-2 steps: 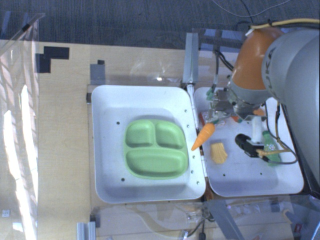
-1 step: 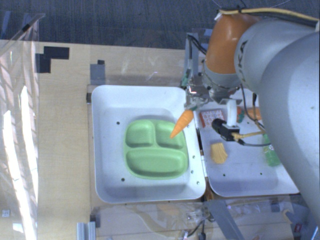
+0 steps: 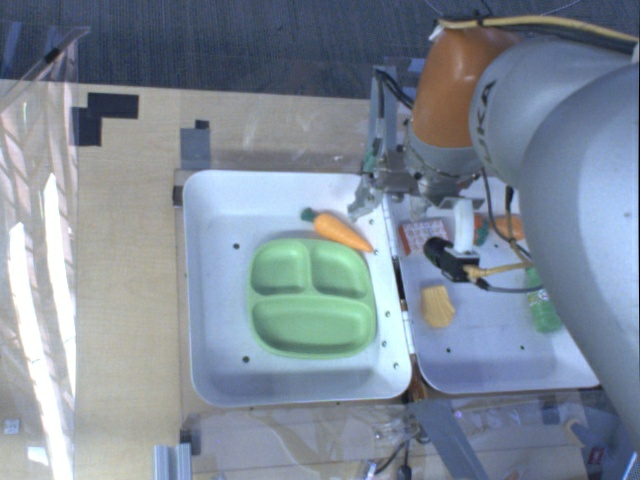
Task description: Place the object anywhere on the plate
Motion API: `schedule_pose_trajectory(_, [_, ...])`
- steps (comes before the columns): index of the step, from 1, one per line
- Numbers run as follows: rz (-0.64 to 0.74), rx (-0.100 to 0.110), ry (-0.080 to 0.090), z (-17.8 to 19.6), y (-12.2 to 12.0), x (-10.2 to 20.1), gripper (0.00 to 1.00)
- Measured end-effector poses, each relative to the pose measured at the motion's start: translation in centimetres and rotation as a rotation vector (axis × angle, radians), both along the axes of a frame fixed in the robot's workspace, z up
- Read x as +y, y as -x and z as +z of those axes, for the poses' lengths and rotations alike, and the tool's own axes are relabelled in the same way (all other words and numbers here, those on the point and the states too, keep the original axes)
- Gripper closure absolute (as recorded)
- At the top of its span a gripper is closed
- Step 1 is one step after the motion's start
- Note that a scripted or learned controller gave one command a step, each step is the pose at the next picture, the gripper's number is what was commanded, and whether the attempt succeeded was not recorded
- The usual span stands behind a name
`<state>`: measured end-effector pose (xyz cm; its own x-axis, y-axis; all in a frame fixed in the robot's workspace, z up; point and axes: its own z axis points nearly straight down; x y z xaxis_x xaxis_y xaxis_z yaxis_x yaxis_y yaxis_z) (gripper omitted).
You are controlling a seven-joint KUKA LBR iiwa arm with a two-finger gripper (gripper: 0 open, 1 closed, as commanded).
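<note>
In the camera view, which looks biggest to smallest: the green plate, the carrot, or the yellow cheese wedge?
1. Green plate, by far.
2. Carrot.
3. Yellow cheese wedge, stubbier than the carrot and only slightly smaller, so that ranking is unsure.

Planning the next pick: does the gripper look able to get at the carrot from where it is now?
Probably yes. The carrot lies exposed in the left bin, just past the green plate's far edge, with nothing on top of it. The gripper is right beside it, near the bin's right wall.
</note>
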<state>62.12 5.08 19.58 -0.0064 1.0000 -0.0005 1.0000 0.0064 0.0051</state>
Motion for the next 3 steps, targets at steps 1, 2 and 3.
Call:
schedule_pose_trajectory(1, [0.009, -0.006, 0.001, 1.2, -0.1, 0.1, 1.00])
schedule_pose_trajectory(2, [0.356, -0.006, 0.002, 9.0, 4.9, 1.3, 1.00])
schedule_pose_trajectory(3, [0.587, -0.009, 0.004, 24.2, 4.9, 0.8, 1.00])
